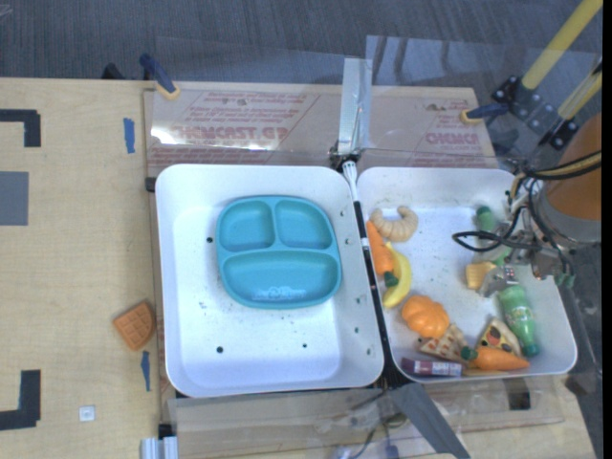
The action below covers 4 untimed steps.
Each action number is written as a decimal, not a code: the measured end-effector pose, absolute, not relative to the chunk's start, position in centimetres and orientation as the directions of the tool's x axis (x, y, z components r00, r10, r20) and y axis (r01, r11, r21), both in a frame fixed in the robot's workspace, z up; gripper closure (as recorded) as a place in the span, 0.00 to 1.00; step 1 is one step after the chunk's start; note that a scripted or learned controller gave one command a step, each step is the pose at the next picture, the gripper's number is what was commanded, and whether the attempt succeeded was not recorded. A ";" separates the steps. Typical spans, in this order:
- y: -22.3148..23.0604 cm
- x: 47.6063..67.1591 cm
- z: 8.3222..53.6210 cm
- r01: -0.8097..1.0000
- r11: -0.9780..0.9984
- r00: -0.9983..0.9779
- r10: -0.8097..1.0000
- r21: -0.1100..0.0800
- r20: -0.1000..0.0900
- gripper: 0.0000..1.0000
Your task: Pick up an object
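The right bin (pixel 440 199) holds several toy foods. A croissant (pixel 395 222), a carrot (pixel 380 251) and a banana (pixel 399 281) lie along its left side. An orange pepper (pixel 426 316), a pizza slice (pixel 501 337), a second carrot (pixel 495 360) and a dark marker (pixel 435 366) sit near the front. A yellow cheese wedge (pixel 479 275) and a green bottle (pixel 517 316) lie at the right. My gripper (pixel 505 264) hangs low over the right side of this bin, right beside the cheese wedge and above the bottle's neck. Cables hide its tip.
The left bin (pixel 182 256) holds a blue divided plate (pixel 278 251). A waffle toy (pixel 135 324) lies on the bench left of the bins. A metal divider post (pixel 353 113) rises behind the bins. The arm's orange band (pixel 585 191) is at the right edge.
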<state>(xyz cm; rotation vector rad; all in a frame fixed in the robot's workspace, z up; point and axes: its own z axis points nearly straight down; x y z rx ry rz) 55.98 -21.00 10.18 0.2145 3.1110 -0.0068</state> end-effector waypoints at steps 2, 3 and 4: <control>-21.8 56.0 8.8 0.110 0.994 -0.994 0.110 -0.001 -0.012 0.00; -22.3 57.0 8.8 0.028 1.000 -1.000 0.028 -0.003 -0.012 0.00; -22.3 58.1 8.8 -0.026 1.000 -1.000 -0.026 -0.004 -0.012 0.00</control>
